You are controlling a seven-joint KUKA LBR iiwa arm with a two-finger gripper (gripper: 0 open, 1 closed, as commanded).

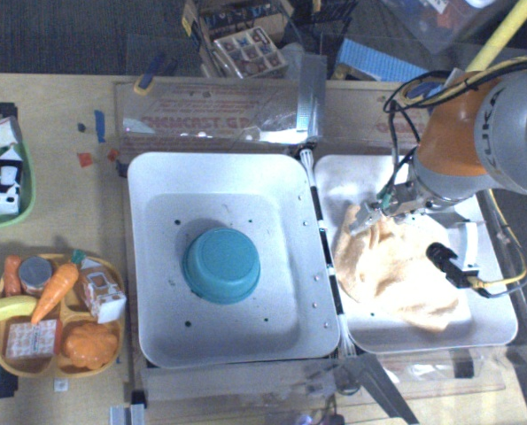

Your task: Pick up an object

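Camera view shows a crumpled cream cloth (pixel 394 268) heaped in the right bin (pixel 502 330), soft and light by the look of it, best pinched at a raised fold near its upper edge. The claw (pixel 375 211) sits at the cloth's eleven o'clock corner; whether it is apart or together I cannot tell. A blue bowl (pixel 222 265) lies upside down in the left bin (pixel 157 184), at nine o'clock.

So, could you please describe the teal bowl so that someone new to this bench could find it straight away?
Start with the two white bins and take the left bin, the one away from the arm. The teal bowl lies upside down near its middle. It is round, rigid and blue-green, unlike the crumpled cream cloth in the right bin.
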